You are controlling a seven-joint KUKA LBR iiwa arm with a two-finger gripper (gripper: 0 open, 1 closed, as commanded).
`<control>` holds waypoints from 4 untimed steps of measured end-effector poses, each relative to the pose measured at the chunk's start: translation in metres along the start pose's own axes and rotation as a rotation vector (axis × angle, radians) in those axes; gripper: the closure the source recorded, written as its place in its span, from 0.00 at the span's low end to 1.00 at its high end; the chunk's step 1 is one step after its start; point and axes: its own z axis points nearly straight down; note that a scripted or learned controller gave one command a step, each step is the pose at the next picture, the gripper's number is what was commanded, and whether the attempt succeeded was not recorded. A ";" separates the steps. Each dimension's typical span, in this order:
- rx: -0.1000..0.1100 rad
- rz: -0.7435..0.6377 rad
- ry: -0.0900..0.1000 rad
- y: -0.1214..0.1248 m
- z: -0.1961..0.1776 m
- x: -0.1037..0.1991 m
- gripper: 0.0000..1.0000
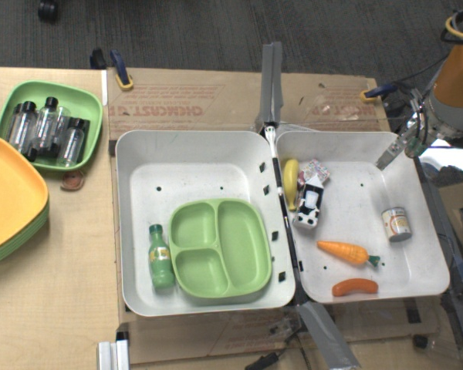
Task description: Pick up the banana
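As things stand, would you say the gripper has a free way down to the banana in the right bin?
Probably yes, with care. The banana lies uncovered from above, but it hugs the right bin's left wall, with a small packet and a cow toy close beside it.

The banana [291, 182] lies against the left wall of the right bin [417, 284], touching a small wrapped packet [315, 171] and a black-and-white cow toy [309, 206]. Nearer sit a carrot [343, 251], a sausage [354, 287] and a can [397, 224]. The pincer [401, 146] hovers over the bin's far right corner.
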 end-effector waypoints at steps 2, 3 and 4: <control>0.000 0.014 0.000 -0.028 0.027 0.068 1.00; 0.003 0.168 0.004 -0.087 0.063 0.128 1.00; 0.001 0.150 0.002 -0.064 0.041 0.084 1.00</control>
